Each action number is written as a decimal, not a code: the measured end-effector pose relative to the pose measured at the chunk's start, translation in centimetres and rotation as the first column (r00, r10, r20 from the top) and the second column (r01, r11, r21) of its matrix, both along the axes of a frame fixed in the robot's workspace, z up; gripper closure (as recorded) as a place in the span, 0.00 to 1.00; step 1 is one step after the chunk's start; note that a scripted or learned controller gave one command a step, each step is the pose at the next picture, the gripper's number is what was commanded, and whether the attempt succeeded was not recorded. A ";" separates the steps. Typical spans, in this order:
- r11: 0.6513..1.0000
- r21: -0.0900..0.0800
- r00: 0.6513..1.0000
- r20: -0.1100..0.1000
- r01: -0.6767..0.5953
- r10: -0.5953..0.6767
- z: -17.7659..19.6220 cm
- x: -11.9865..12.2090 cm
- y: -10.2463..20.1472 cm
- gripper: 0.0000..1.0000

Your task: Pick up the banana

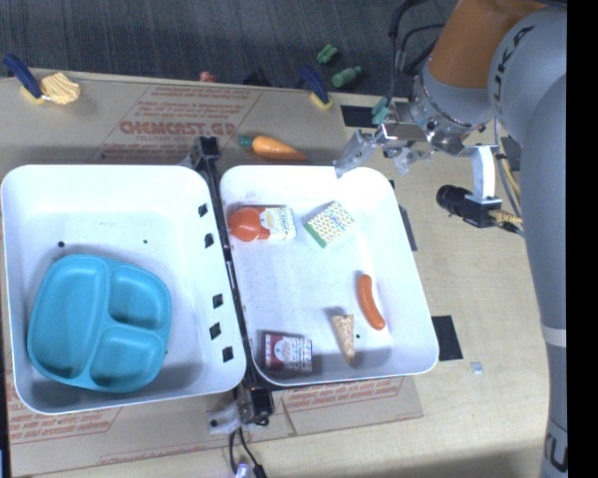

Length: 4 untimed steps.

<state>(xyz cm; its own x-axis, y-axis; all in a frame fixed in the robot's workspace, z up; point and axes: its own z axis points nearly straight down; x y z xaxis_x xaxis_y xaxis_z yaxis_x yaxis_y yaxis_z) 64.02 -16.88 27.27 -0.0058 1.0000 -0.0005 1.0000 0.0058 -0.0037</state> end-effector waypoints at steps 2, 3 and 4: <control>0.969 0.002 0.969 0.001 -0.246 0.246 -3.6 -0.3 -4.1 0.00; 0.994 0.002 0.994 -0.001 -0.109 0.109 -6.9 -2.3 4.9 0.00; 0.907 0.003 0.907 0.000 -0.421 0.421 -8.3 -10.3 7.4 0.00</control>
